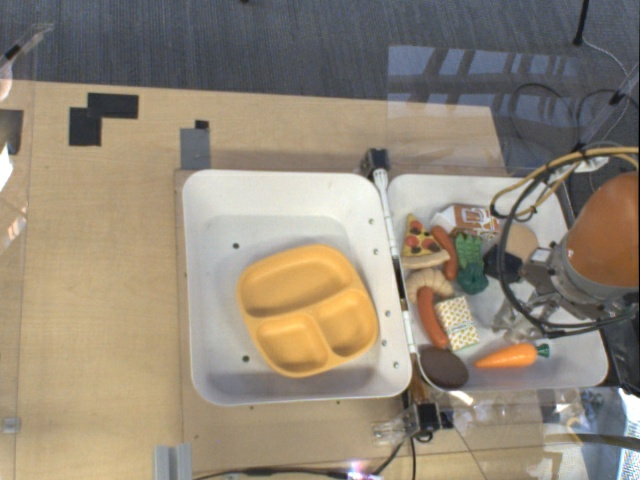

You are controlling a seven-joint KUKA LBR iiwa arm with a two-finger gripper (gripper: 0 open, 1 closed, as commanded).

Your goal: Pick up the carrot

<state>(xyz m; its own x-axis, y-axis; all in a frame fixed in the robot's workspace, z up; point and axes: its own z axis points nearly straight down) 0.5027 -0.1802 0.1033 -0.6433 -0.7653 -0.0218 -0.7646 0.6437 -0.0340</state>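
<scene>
1. Nearest the camera, at the front edge of the right bin [590,373], a dark brown disc-shaped toy [445,368] sat against the bin's front left corner.
2. Just beside it, toward the right, the carrot [510,356] lay flat on the bin floor along the front wall, its orange body pointing left and its green top pointing right.
3. The gripper [520,308] hung just behind the carrot, apart from it; cables and the wrist crowded it, and I could not tell whether the jaws were released or clenched. Nothing showed between them.
4. The arm's orange band [605,233] bulked over the bin's right side, with yellow and black cables looping above it.
5. Left of the gripper lay a cluster of toy food: a yellow-and-white checked block [456,322], a red sausage [432,316] touching it, a green toy [470,258], a pizza slice [423,240] and a brown packet [472,217] further back.
6. In the left bin [200,268], a yellow divided plate [305,308] rested near the middle, tilted slightly on the white floor.
7. Both bins stood side by side on the wooden counter [90,318].
</scene>
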